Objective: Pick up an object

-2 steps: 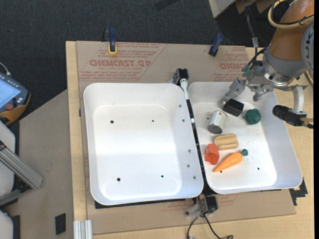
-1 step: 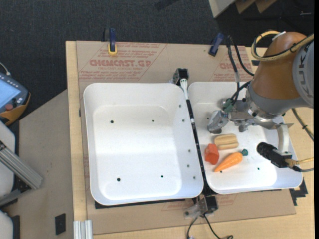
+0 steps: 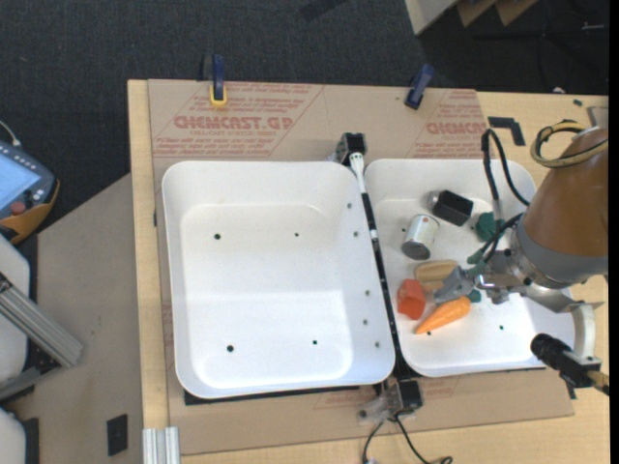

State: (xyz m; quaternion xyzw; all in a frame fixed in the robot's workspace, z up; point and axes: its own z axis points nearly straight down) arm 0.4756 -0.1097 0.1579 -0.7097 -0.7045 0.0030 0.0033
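We see the left bin (image 3: pixel 261 278) beside the right bin (image 3: pixel 484 351) on the surface. In the right bin lie a red block (image 3: pixel 411 299), an orange carrot (image 3: pixel 443 317), a tan piece (image 3: pixel 437 271), a silver can (image 3: pixel 420 235) and a black object (image 3: pixel 452 206). The arm's jaws (image 3: pixel 462 286) hover just above the carrot; we cannot tell their state.

left bin (image 3: pixel 193 259) open throughout, right bin (image 3: pixel 503 351) crowded by carrot (image 3: pixel 443 316), can (image 3: pixel 419 236), arm (image 3: pixel 571 220)
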